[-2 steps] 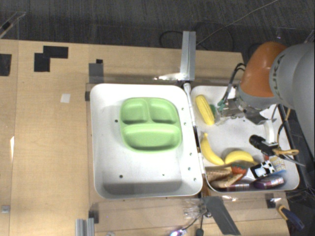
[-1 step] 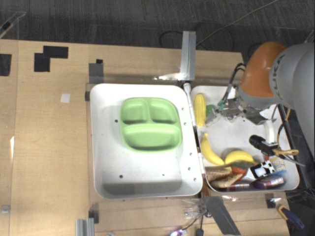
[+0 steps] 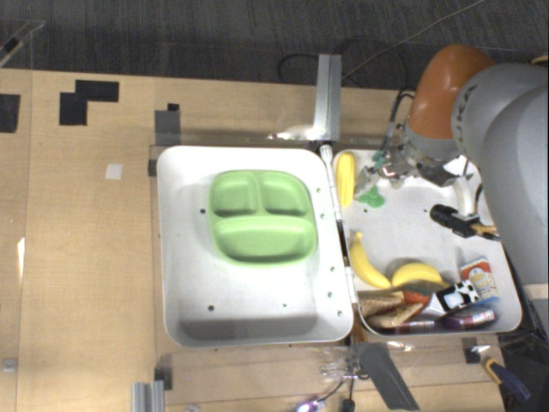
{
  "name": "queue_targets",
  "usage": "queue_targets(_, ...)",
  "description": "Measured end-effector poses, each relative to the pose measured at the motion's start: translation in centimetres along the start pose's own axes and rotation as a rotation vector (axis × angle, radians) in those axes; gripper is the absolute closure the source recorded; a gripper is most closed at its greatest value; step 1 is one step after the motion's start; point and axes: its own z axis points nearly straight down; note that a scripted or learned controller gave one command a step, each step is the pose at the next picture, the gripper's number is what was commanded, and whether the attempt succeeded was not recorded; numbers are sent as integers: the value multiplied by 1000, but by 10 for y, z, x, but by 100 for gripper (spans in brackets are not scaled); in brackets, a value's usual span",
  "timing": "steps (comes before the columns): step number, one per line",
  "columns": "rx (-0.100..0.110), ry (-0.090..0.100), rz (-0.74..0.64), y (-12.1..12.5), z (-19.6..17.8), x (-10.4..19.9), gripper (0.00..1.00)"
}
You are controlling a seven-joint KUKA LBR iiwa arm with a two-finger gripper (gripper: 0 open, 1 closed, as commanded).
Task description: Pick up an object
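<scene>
Two shallow white bins sit side by side on a pale wooden bench point(image 3: 77, 256). The left bin point(image 3: 184, 307) holds a light green plastic plate with three compartments point(image 3: 262, 215), lying flat near its middle. The right bin point(image 3: 506, 316) is crowded: a yellow banana point(image 3: 344, 178) lies along its upper left wall, a small green scrap point(image 3: 371, 198) just beside it, a second curved yellow banana point(image 3: 390, 272) lower down, and brown, purple and black-and-white items (too jumbled to name) along the bottom wall. The grey arm with its orange band point(image 3: 446, 75) reaches in from the right, its gripper point(image 3: 383, 167) low over the bin's upper left corner, near the green scrap.
</scene>
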Motion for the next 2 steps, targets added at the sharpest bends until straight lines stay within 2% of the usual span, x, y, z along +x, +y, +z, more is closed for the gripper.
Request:
queue_targets(1,-9,2,-8,4,-11,3,100)
queue_targets(2,-1,7,-12,-17,-112,70,100)
